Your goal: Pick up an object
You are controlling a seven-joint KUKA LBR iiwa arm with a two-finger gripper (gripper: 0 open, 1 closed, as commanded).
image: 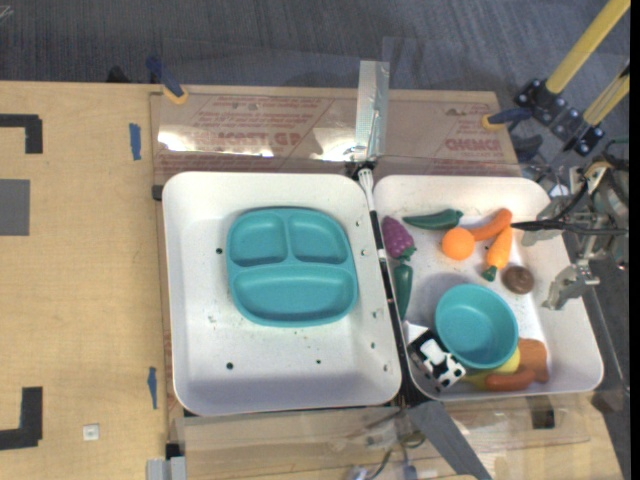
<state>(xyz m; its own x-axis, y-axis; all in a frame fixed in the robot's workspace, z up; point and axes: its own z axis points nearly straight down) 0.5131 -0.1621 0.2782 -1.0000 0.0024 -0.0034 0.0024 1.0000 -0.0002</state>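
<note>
The right bin (570,353) is crowded with small objects. A teal bowl (476,324) sits upright near its front, with a black-and-white toy (438,362) just beside it at the front left and red, yellow and orange pieces (522,364) tucked against its front right side. Behind the bowl, an orange ball (458,244) lies near the middle, flanked by 2 carrots (494,238) to its right and a dark green pepper (432,220) toward the back. A purple bunch of grapes (397,237) lies against the left wall, with a dark green vegetable (402,282) just in front of it. A brown round piece (518,279) rests near the right side.

The left bin (190,268) holds a teal divided plate (291,266) with 3 compartments, lying flat near its middle.

The gripper (570,286) is seen at the right rim of the right bin, apart from every object; nothing is seen between its fingers, and whether they are wide or narrow cannot be told.

Both bins rest side by side on a wooden surface (80,268).
</note>
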